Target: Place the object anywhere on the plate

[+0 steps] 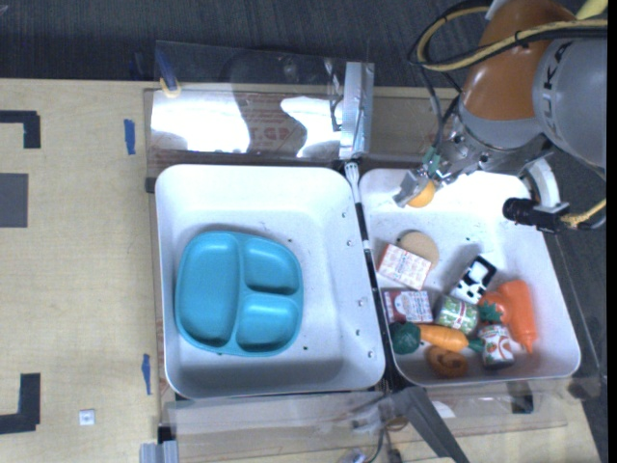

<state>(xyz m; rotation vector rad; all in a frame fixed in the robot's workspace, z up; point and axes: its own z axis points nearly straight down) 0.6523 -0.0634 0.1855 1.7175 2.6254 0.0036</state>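
A small orange-yellow object sits at the tip of my gripper, whose fingers are shut on it. It hangs over the far left corner of the right bin. The arm comes in from the upper right. In the left bin lies the blue divided plate, with nothing on it, well left of and nearer than the gripper.
Several toy foods crowd the right bin's near half: a tan round piece, a red-and-white box, a black-and-white box, an orange carrot. A metal divider stands behind the bins. Yellow cables loop above the wrist.
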